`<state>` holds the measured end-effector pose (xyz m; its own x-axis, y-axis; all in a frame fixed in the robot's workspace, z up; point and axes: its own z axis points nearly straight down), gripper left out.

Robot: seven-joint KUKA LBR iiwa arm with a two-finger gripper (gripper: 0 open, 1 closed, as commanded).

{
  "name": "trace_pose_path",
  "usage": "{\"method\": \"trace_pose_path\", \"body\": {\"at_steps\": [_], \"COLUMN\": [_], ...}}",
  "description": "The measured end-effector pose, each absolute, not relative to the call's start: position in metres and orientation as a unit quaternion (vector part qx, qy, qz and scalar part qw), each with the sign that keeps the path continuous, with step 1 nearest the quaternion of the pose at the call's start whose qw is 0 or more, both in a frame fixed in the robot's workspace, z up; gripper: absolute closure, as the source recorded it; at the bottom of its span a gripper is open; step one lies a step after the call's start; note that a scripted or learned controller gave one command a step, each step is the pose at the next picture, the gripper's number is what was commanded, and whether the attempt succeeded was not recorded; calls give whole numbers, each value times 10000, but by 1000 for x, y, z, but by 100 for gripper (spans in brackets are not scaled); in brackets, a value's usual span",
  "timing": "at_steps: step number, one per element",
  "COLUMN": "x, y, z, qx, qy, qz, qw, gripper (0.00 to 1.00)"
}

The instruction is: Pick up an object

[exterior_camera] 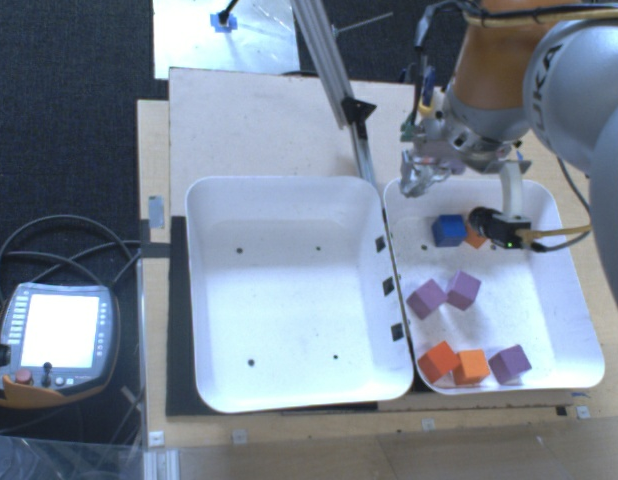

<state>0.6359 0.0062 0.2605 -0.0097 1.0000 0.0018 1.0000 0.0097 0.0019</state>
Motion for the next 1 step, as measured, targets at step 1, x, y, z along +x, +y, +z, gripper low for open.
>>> {"method": "trace_pose_path", "body": {"at_steps": [1], "x": [637], "y": [51], "z": [256], "qx": [7037], "qy": [7105], "qz": [13], "qw": [1], "gripper": [100]}}
